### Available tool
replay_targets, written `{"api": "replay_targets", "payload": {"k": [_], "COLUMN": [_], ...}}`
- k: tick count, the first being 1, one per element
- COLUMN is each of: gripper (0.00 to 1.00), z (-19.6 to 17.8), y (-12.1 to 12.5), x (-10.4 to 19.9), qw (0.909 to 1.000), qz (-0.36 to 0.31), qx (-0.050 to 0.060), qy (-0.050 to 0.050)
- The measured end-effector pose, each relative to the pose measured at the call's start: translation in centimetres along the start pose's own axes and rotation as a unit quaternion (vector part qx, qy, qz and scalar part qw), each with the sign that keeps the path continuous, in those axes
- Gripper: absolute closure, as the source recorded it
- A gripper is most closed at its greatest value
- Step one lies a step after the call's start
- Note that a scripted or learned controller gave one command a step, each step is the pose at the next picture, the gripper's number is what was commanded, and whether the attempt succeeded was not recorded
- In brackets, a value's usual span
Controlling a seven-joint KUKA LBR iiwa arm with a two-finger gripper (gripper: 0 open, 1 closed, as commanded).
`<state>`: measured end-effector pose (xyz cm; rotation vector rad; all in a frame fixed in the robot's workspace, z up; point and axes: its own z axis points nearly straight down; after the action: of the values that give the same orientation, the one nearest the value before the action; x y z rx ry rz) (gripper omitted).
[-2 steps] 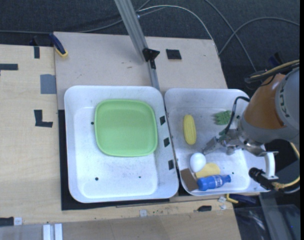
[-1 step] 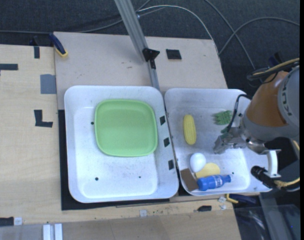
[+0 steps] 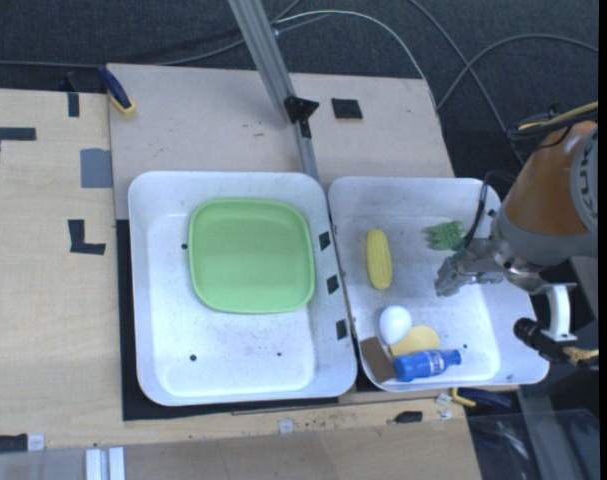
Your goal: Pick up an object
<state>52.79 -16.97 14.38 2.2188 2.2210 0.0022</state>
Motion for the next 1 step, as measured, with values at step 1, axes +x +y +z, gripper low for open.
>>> {"api": "replay_targets", "payload": {"k": [1], "gripper": [1.00], "z": [-6.14], "y": [0.54], "x": [0.17], "qw": [1.0000], "qz": [0.000], "qx": [-0.001], "qy": [0.000]}}
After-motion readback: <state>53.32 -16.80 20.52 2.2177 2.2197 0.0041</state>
